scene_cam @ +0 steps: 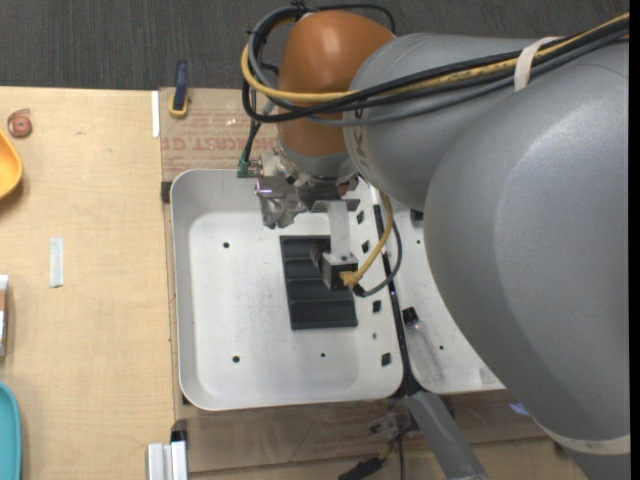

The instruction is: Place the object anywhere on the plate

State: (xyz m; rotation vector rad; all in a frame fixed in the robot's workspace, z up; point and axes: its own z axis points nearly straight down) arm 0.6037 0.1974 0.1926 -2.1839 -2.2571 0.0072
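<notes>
The gripper [283,206] hangs over the far end of the white bin [215,298] on the view's left, its state hidden under the wrist so I cannot tell it, while a black ribbed block [315,308] lies flat on that bin's floor, just beside it.

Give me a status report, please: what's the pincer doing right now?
Pincer over the left bin, upper end in view. Arm hides most of the right bin. Task's object: cannot tell.
</notes>
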